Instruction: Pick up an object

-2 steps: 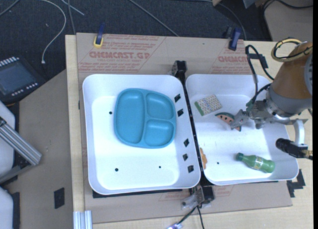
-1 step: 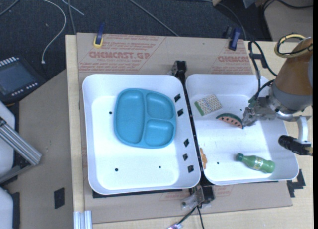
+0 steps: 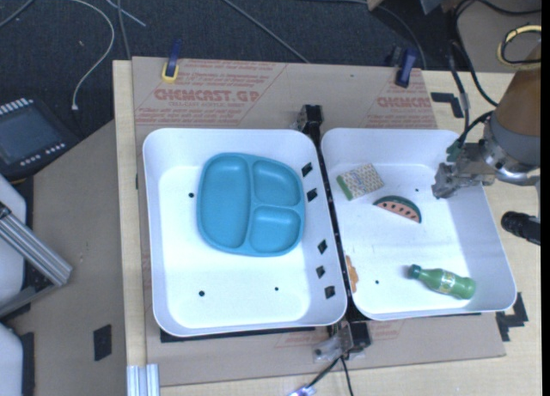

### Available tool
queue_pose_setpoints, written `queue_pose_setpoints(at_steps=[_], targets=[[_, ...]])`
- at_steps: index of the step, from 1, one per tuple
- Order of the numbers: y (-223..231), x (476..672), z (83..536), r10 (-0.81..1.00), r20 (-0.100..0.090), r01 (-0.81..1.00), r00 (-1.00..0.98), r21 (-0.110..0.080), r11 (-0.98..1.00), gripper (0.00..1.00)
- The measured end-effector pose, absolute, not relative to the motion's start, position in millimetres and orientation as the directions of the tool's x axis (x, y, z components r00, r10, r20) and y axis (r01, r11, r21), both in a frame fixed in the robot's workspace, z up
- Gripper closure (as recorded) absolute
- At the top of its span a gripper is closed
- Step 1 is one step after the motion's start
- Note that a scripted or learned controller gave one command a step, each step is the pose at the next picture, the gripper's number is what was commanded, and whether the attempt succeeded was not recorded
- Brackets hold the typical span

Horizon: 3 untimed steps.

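The right bin [image 3: 481, 240] holds three small objects. A watermelon slice [image 3: 399, 209] lies near its middle. Up and to the left of it lies a green and grey patterned sponge [image 3: 359, 180]. A green bottle [image 3: 443, 282] rests on its side near the front right. My gripper [image 3: 448, 181] hangs over the bin's far right part, to the right of the watermelon slice, with nothing seen between its fingers.
The left bin [image 3: 172, 240] holds a blue divided plate [image 3: 250, 204]. Black clips [image 3: 320, 248] line the wall between the two bins. Cables run over the dark floor behind the bench. A cardboard sheet lies under both bins.
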<state>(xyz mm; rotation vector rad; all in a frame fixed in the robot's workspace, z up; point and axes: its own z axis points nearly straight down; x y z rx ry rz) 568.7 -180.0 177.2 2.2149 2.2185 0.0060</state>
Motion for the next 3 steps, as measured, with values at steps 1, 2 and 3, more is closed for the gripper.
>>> queue_pose_setpoints(at_steps=[1, 2, 3], targets=[[-170.7, 569.1, 236.6, 1.000, -0.002, 1.000, -0.002, 0.008, 0.002, 1.00], [-170.9, 570.5, 285.2, 1.000, -0.002, 1.000, -0.002, 0.007, 0.002, 1.00], [-119.2, 582.7, 264.3, 1.000, 0.003, 1.000, -0.006, -0.002, 0.006, 1.00]])
